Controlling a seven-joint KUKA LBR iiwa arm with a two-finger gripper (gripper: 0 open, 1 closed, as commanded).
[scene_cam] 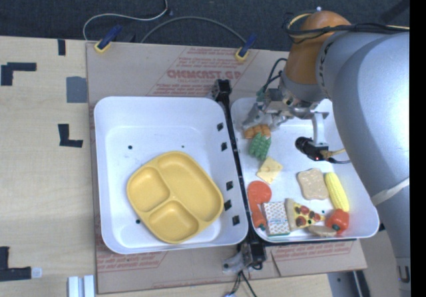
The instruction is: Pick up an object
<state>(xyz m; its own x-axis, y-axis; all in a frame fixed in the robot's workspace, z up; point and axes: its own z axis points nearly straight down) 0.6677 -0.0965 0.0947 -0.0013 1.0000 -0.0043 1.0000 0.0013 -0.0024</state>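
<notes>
Your claw [261, 118] sits low in the far left corner of the right bin [370, 221], just above a small orange piece [257, 132]; whether its fingers are apart or together cannot be told. Beside that piece lies a green block [259, 147], then a pale yellow wedge [269, 171]. Nearer you along the bin's front are a red tomato slice [259, 192], a cracker [276, 217], a pizza slice [303, 213], a toast slice [311, 184], a corn cob [336, 190] and a red pepper [337, 220]. Your left bin [106, 116] holds a yellow divided plate [174, 196], lying flat toward its front.
</notes>
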